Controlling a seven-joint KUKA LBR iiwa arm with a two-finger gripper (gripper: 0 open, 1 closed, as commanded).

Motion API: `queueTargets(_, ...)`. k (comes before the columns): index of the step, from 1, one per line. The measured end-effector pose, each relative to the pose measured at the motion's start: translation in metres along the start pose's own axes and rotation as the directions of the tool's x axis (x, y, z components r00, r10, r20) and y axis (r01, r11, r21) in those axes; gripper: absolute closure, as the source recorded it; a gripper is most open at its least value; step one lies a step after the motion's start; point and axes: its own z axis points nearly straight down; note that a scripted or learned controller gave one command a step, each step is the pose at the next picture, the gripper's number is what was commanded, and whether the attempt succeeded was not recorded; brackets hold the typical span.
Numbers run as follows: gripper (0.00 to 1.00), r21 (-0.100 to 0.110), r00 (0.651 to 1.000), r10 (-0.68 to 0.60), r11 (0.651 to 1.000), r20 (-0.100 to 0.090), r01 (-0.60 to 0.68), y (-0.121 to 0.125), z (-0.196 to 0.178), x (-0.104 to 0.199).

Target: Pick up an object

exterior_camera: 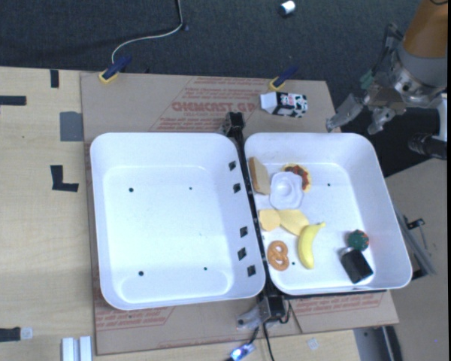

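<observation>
On the cardboard-topped bench (203, 104), the gripper (359, 114) hangs with jaws spread, holding nothing, beyond the right bin (376, 171). The approach seems unfinished: the banana (308, 244) lies below-left, so descending comes next.

The left bin (165, 216) lies wide open. In the right bin (376, 171), the banana (308, 245) sits among crowded food left of centre; open floor lies right of the banana, up to a black block (356, 265) near the front corner.
</observation>
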Motion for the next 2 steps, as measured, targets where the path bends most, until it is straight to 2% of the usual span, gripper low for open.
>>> queueTargets(1,0.0,-0.021,1.0,-0.007,1.0,0.002,0.007,0.01,-0.161,0.054)
queueTargets(2,0.0,0.012,1.0,-0.001,1.0,-0.002,0.001,0.007,-0.015,0.075)
